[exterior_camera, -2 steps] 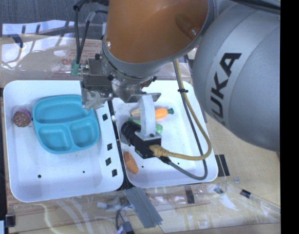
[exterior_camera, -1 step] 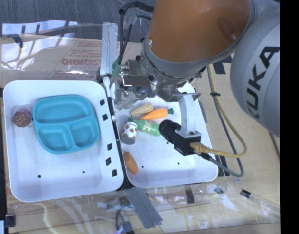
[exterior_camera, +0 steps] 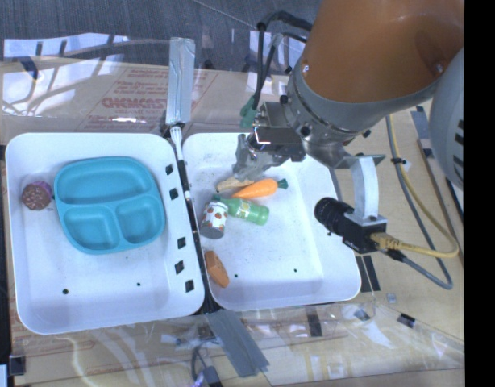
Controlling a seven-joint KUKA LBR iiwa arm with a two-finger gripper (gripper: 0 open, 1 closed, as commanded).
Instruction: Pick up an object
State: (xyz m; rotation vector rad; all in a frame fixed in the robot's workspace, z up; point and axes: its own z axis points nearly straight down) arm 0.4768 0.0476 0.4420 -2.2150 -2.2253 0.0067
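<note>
The gripper (exterior_camera: 249, 166) hangs low over the upper part of the right bin (exterior_camera: 312, 272), its metal fingers pointing down toward a small pile of toy food. Whether those fingers stand apart or together cannot be told from this slanted view, since the wrist block hides their tips; nothing shows between them, so it seems to hold nothing.

Just below the fingertips lies a carrot (exterior_camera: 257, 189), smooth orange plastic with a green stub at its right end, tapered and lying nearly level. A pale wedge-shaped piece (exterior_camera: 229, 185) sits against its left end, touching or nearly touching the gripper. Just under the carrot rests a green bottle (exterior_camera: 247, 211) on its side, glossy with a lighter label. Beside that, to the left, a small can (exterior_camera: 214, 219) lies tilted with its printed face up. These pieces crowd together, so the carrot looks the likely target, being nearest the fingers; its rounded, slick body could slip from a pinch across its taper.

Further down, against the left wall of that bin, an orange oval piece (exterior_camera: 217, 269) lies apart from the rest.

The left bin (exterior_camera: 38, 297) carries a blue divided tray (exterior_camera: 109, 203), matte plastic with three compartments, and a dark reddish ball (exterior_camera: 37, 195) just beside its left edge. Both bins are shallow, white and rounded at the corners.
</note>
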